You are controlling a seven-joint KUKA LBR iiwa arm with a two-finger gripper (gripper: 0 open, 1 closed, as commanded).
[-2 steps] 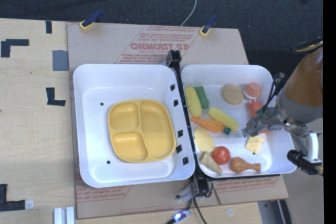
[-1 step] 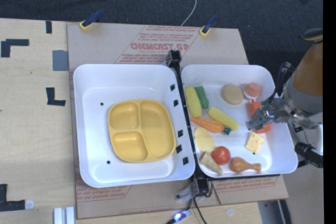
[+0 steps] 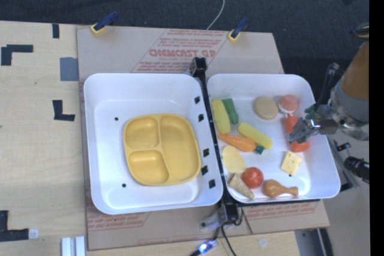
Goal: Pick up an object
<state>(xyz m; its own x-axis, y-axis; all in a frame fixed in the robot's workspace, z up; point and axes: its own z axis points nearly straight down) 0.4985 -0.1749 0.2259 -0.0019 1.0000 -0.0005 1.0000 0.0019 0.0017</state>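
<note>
Two shallow white bins side by side on the bench (image 3: 36,129), sharing one edge down the middle. Left bin (image 3: 102,147) holding a single yellow divided plate (image 3: 161,148) of three compartments, with bare white floor all round it and the widest open strip toward the bin's far rim. Right bin (image 3: 321,180) crowded: little free floor, mostly a patch near its near right corner.

Landmark: the red tomato (image 3: 253,177). Counted around it: one chicken drumstick (image 3: 279,189) just right and nearer; one yellow cheese wedge (image 3: 291,162) to the right; one pale wedge-shaped piece (image 3: 240,187) touching it on the left, kind unclear; one pale yellow oval piece (image 3: 233,159) up-left; one carrot (image 3: 238,142) above that; two corn cobs, one (image 3: 255,135) directly beyond, one (image 3: 221,116) farther up-left beside a green piece (image 3: 231,111); one tan round bun (image 3: 265,108) well beyond; one pink-topped piece (image 3: 289,104) right of the bun.

Hand (image 3: 300,133) low over the right bin's right side, up-right of the tomato, right over a red-orange item (image 3: 298,144) partly hidden by the metal; shape hard to read. Cannot tell whether fingers open or closed, nor whether anything gripped. Arm cut off at the right.
</note>
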